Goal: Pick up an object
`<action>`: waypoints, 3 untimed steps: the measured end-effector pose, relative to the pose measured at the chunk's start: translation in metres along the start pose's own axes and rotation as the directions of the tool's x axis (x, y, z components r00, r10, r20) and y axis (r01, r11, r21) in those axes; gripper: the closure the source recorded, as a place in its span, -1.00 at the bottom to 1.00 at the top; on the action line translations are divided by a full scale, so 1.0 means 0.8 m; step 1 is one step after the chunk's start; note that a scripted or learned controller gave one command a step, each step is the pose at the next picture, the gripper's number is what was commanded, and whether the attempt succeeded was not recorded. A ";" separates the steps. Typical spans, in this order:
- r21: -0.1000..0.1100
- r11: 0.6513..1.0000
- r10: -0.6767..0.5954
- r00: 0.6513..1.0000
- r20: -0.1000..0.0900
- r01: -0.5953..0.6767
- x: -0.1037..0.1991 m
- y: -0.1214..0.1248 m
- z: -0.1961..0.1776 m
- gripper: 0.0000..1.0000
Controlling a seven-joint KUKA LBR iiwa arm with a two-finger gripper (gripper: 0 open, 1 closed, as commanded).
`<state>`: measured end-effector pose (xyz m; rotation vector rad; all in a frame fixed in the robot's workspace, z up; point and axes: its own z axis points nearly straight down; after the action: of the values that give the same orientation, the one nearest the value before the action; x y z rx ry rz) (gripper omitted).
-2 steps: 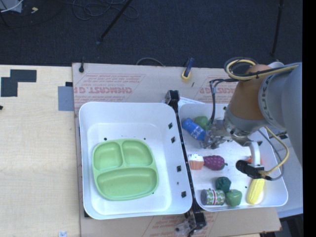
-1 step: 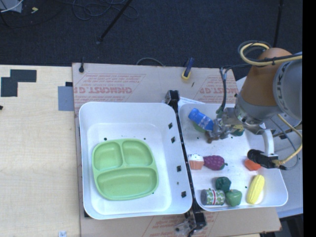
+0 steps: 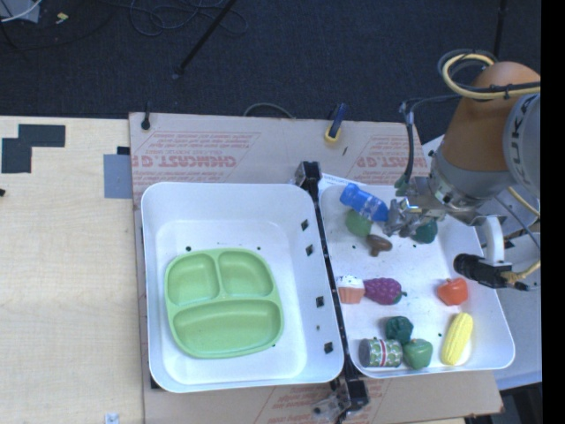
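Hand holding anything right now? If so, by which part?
Cannot be told. The hand sits low in the right bin among a blue bottle and teal toy; no grasp is visible.

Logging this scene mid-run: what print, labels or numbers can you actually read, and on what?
Red print on the cardboard sheet under the bins: upside down and mirrored from this camera, several repeats, not legible enough to quote.
Label on the small can in the right bin: too small to read.
Dark lettering on the arm: cut off, unreadable.

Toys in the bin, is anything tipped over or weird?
Yes. The blue bottle lies on its side near the claw, and the small can lies tipped over too. Nothing looks spilled or broken; the toys are just scattered.
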<state>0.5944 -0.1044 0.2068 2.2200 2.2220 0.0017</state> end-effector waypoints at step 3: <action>0.008 1.000 -0.002 1.000 -0.002 0.002 0.103 -0.062 -0.017 1.00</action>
<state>0.5448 -0.0221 0.2202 2.2226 2.2292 -0.0048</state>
